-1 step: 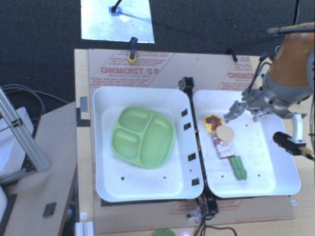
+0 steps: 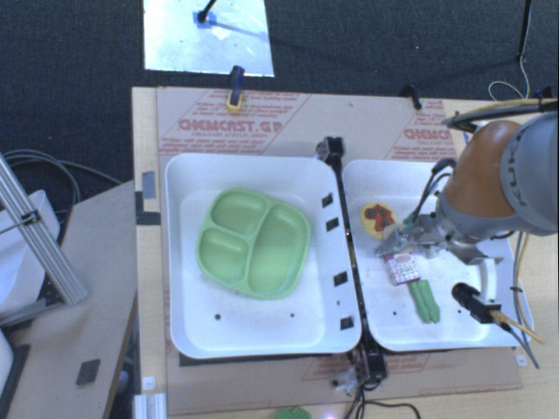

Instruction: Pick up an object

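Over the right bin (image 2: 395, 178), the gripper (image 2: 397, 244), its grasp unreadable, hangs by a pink packet (image 2: 403, 270) lying between a red toy (image 2: 378, 217) and green stick (image 2: 425, 301); a skewed close could just nudge it aside.

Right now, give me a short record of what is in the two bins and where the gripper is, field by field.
left bin: one green divided plate, lying flat
right bin: red and yellow item; pink patterned item; green item
gripper: over the right bin, between the red and yellow item and the pink patterned item
grasp: cannot tell from this view
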{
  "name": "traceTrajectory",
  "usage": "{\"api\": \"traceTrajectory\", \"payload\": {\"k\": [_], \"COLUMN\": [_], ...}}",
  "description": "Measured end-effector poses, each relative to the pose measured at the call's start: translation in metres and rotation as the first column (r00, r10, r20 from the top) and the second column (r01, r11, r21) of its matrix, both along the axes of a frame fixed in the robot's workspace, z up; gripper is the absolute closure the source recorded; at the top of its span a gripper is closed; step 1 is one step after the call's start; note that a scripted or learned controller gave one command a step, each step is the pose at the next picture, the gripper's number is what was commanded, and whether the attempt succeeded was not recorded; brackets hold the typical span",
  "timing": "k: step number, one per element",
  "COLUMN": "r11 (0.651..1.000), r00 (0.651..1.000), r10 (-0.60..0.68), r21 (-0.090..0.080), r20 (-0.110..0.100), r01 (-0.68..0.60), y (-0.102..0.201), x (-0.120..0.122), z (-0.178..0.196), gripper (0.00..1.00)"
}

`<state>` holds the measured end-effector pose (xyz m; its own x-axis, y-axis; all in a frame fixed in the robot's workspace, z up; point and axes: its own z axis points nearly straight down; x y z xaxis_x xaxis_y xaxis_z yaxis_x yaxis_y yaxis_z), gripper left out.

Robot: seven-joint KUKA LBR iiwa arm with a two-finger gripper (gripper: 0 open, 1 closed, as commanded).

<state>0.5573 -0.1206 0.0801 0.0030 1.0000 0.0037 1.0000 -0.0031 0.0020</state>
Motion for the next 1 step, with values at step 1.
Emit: {"api": "traceTrajectory", "payload": {"k": [1], "r11": [1.0], "r00": [1.0], "r10": [0.004], "r21": [-0.004], "r20": [0.002], "r01": [-0.004], "y": [-0.0003], "x": [0.0008], "z": [0.0156], "gripper": [1.0]}}
